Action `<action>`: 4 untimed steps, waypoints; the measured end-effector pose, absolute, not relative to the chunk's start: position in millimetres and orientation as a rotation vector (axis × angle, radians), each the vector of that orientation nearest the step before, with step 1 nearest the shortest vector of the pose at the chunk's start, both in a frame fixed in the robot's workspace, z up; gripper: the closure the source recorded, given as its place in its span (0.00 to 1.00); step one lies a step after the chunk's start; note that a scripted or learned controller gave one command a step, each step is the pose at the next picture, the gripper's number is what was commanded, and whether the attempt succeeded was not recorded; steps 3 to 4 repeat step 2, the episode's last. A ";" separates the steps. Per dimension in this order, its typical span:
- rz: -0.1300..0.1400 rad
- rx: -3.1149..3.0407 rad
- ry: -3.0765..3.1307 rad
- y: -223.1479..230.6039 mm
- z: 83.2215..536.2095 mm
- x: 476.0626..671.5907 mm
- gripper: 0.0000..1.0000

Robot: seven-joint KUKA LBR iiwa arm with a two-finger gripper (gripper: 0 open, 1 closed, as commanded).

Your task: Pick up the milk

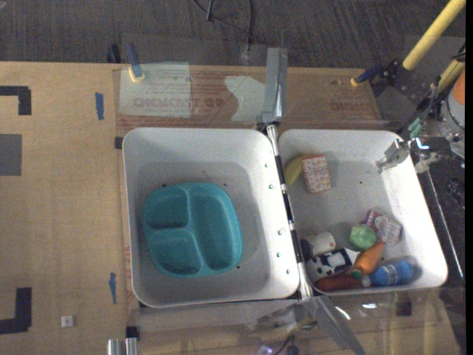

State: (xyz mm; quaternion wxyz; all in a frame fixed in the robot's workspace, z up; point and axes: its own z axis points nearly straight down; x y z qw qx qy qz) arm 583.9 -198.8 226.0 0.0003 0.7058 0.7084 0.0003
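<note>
The tan wooden bench (59,220) carries two shallow white plastic bins; the left bin (140,154) holds a teal sectioned plate (192,228), and the right bin (421,220) crowds its toys toward 6 o'clock. The black-and-white cow-patterned milk carton (332,261) lies there on its side, touching neighbouring toys, so access is tight. The grey gripper (395,156) hangs at the right bin's 2 o'clock rim, well apart from the carton; whether its jaws are wide or narrow cannot be told.

The gripper (397,156) hovers over the right bin (347,148), well apart from the milk (332,261).
</note>
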 end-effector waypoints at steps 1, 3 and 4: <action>0.007 2.128 2.301 -195.7 87.9 556.7 0.00; 0.003 1.811 2.561 -201.7 223.2 557.2 0.00; 0.003 1.811 2.561 -201.7 223.2 557.2 0.00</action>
